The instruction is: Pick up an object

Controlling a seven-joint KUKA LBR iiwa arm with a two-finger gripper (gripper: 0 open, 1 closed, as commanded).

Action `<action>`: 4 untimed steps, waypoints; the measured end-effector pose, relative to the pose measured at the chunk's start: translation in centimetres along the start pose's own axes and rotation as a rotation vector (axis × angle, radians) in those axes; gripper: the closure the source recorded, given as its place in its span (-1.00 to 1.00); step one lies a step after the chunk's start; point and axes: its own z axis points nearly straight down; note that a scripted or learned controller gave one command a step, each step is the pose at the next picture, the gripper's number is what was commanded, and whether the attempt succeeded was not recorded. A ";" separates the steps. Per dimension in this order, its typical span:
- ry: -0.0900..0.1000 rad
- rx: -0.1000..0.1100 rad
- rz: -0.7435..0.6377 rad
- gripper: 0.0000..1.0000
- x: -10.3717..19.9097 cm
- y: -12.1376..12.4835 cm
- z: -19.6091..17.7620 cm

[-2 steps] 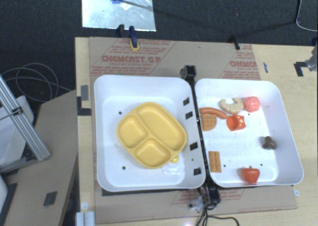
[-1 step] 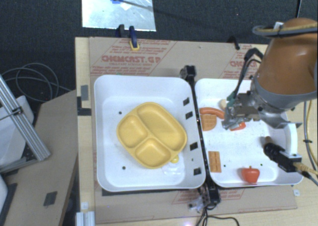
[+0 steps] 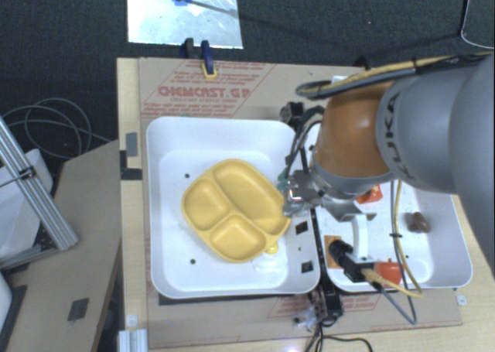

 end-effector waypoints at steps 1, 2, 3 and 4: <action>-0.005 -0.013 0.016 1.00 -9.4 4.1 -0.8; -0.002 -0.009 0.009 -1.00 -8.8 4.0 -0.8; -0.003 -0.009 0.014 -1.00 -15.9 5.0 0.9; 0.000 -0.007 0.011 -1.00 -14.5 -2.9 -4.6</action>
